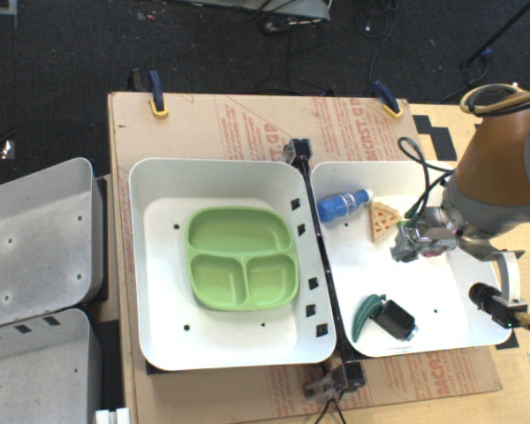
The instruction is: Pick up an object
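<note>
In the right bin (442, 325) lie a blue bottle (342, 204), a tan pizza-slice toy (384, 221), a green leaf-shaped piece (367, 314) and a small black block (395, 319). My gripper (409, 246) hangs over the right bin's middle, just right of the pizza slice and well above the black block in the view. Its fingers point down and left, and I see nothing between them. The arm's orange band (503, 153) rises at the right edge.
The left bin (155, 263) holds a green divided plate (244, 257). Black clips sit along the divider (318, 254) between the bins. Two white trays (35, 237) lie off the bench at the left. Yellow clamps (159, 106) hold the board's far edge.
</note>
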Controlling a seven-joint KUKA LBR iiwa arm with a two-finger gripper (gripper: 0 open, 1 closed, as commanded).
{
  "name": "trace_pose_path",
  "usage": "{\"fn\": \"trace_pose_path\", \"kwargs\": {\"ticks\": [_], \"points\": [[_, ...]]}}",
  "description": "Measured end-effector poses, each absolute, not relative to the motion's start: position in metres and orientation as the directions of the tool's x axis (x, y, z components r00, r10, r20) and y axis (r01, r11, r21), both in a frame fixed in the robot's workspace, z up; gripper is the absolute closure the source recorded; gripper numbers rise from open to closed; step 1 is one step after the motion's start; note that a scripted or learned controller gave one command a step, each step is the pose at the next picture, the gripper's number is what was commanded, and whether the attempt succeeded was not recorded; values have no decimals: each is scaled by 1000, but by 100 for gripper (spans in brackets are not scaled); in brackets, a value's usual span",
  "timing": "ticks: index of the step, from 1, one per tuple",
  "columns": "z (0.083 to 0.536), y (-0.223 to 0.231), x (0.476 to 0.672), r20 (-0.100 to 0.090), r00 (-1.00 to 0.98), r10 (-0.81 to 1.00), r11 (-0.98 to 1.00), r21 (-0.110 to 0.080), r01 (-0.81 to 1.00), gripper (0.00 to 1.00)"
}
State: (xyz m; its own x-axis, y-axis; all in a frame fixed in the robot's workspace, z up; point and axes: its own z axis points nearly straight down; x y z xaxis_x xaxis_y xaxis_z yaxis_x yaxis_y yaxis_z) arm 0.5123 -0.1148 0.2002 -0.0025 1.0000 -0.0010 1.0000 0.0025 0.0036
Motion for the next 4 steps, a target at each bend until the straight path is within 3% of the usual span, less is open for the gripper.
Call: {"fn": "trace_pose_path", "kwargs": {"ticks": [1, 2, 4], "points": [[230, -115, 513, -1, -3, 1000, 3, 3, 1000, 100], [225, -64, 534, 1, -8, 1000, 8, 2, 1000, 100], [231, 38, 556, 1, -7, 1000, 7, 2, 1000, 100]]}}
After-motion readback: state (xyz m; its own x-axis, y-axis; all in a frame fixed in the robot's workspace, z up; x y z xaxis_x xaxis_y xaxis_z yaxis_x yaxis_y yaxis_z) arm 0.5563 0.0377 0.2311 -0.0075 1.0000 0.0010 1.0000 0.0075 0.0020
